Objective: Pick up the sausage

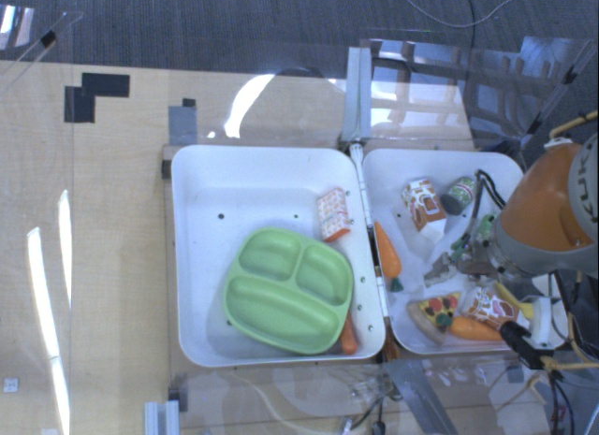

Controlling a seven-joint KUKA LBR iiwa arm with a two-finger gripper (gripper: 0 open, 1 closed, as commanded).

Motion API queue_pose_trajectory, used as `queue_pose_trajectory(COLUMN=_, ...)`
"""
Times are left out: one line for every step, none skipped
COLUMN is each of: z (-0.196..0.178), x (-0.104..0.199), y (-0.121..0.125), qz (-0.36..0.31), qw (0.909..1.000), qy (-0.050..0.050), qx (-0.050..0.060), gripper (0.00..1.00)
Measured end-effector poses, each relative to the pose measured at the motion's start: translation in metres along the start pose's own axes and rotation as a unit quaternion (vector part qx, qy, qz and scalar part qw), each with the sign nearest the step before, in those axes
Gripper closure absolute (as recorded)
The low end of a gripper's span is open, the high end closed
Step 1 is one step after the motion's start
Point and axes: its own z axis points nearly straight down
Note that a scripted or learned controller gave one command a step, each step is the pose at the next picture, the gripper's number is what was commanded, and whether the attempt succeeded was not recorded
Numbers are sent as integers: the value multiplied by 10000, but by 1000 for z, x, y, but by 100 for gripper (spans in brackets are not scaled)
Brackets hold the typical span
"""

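End effector (447,265) over the right bin (398,176).
I could not tell its finger state; the sausage (347,335) lay beside the green plate (288,290).

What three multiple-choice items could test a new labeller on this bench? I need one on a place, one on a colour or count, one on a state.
1. Where does the divided plate lie?
A. In the left bin
B. In the right bin
C. On the bare bench

2. What colour is that plate?
A. Red
B. Green
C. Blue

3. How does the carrot in the right bin sit?
A. Standing on end
B. Lying flat beside the wall between the bins
C. Resting on the plate

Answers:
1. A: the plate sits inside the left bin's walls.
2. B: it is light green.
3. B: it lies lengthwise along the dividing wall, off the plate.
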Motion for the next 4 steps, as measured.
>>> queue_pose_trajectory(z=9, x=-1, y=-3, qz=-244, qw=9997, qy=-4, qx=24, gripper=0)
queue_pose_trajectory(z=0, x=-1, y=0, qz=-245, qw=9997, qy=-2, qx=3, gripper=100)
queue_pose_trajectory(z=0, x=-2, y=0, qz=-246, qw=9997, qy=-1, qx=4, gripper=0)
queue_pose_trajectory(z=9, x=-5, y=-3, qz=-404, qw=9992, qy=6, qx=35, gripper=0)
